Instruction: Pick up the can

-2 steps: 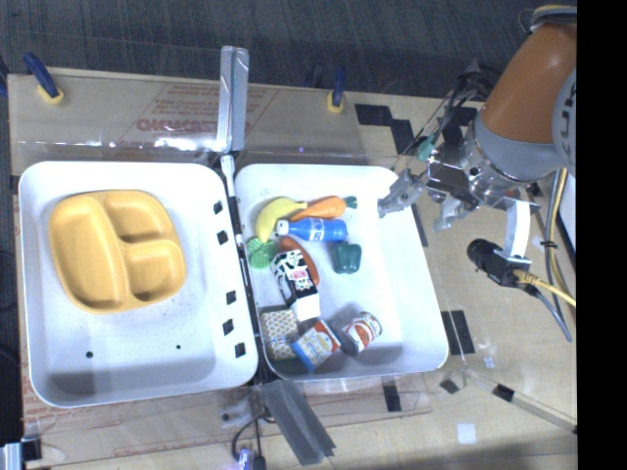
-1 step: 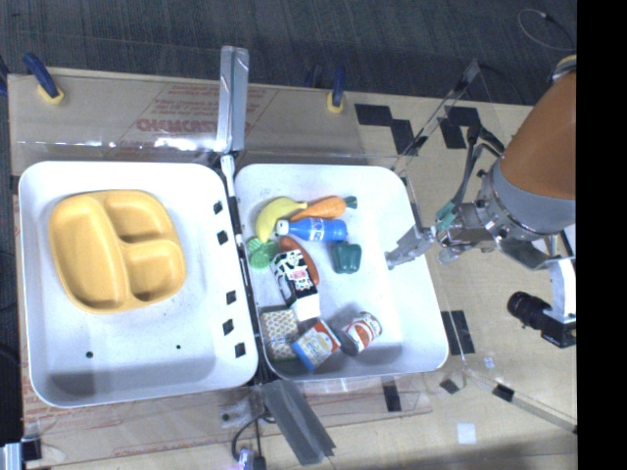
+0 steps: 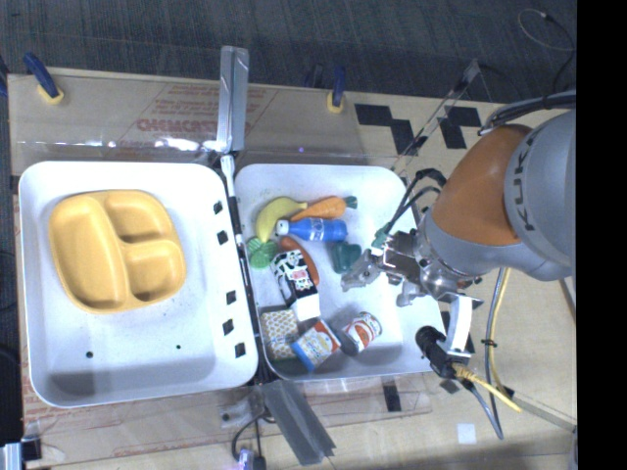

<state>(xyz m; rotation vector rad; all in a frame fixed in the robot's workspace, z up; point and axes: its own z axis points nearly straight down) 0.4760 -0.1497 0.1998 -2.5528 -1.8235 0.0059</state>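
Hovering over the right white plastic bin (image 3: 387, 179), grey two-finger gripper (image 3: 361, 273) carrying nothing; whether spread or closed, impossible to tell. Approaching, by the look of it, not yet grasping. Lying on its side near the bin's front wall, well apart from the gripper: small red-and-white metal can (image 3: 361, 332). Needing next: shifting forward, then descending over it. Counting one can, one yellow banana (image 3: 273, 214), one blue plastic bottle (image 3: 319, 230), one yellow compartment tray (image 3: 118, 249) in the left white bin (image 3: 39, 360).

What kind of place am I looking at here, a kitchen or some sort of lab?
Most likely a robotics lab bench, not a kitchen. A grey and orange robot arm reaches over two white bins: one holds a yellow tray, the other jumbled toy food, including a banana and a can.
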